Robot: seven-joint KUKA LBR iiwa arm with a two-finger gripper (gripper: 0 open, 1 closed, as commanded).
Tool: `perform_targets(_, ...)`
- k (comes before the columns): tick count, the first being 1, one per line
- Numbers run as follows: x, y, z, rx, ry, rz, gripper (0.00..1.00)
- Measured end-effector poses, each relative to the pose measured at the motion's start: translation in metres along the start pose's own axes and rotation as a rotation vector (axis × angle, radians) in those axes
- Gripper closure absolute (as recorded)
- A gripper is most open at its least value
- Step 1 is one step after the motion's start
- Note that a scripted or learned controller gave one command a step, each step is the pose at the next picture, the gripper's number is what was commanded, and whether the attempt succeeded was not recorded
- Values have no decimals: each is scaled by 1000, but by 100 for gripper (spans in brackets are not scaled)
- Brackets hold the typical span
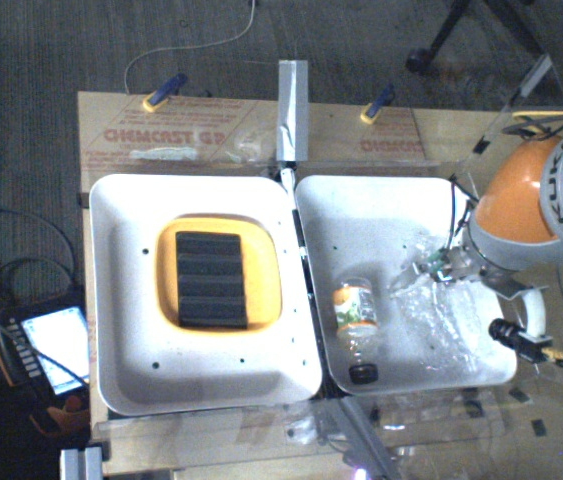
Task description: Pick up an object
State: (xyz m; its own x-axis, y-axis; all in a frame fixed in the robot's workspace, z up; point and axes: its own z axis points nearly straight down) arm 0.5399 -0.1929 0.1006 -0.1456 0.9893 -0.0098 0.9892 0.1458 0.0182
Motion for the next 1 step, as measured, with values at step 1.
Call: perform_targets(1, 65, 31, -87, 18, 10, -50, 100)
